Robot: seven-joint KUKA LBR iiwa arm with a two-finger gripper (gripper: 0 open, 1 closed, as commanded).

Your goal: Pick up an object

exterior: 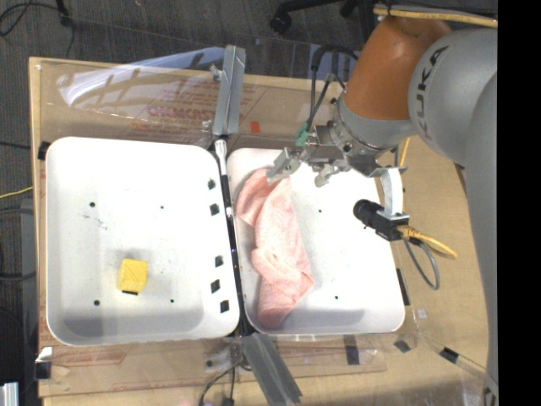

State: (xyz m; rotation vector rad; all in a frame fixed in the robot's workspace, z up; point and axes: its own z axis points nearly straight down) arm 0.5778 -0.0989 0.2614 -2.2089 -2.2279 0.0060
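Over the right shallow white bin (372, 311), my hand (306, 166) is hovering at its far edge, fingers spread and holding nothing, one fingertip touching the crumpled pink cloth (275, 248). Left bin (76, 227) is carrying a small yellow block (133, 275).

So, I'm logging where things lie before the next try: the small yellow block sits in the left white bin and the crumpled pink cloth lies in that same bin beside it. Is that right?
Not quite. The small yellow block does sit in the left white bin, but the crumpled pink cloth lies in the right white bin, along its left wall, as the camera view shows.
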